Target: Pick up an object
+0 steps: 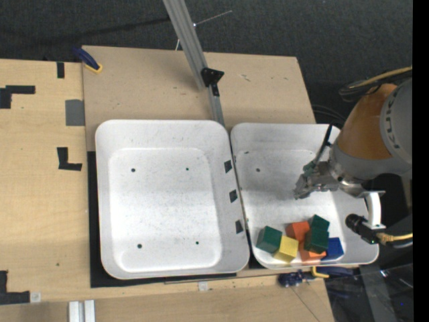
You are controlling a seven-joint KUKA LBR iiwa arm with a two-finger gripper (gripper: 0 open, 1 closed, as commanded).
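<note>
Hovering over the right shallow white plastic bin (268,146), the grey metal tool (305,183) gave me no clear look at its grip, so I could not tell. Just below it sat a cluster of small coloured blocks (301,240), touching one another at the bin's near edge.

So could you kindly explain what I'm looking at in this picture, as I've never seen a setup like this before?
Certainly. One camera fixed above a wooden bench looks down at a slant. On the bench sit two shallow white bins side by side: the left bin and the right bin. The grey and orange shape on the right is a robot arm, and its gripper hangs over the right bin. Near that bin's front edge lie small coloured blocks: a green block, a yellow block, an orange block, a dark green block and a blue block. I see nothing between the gripper's fingers.
</note>
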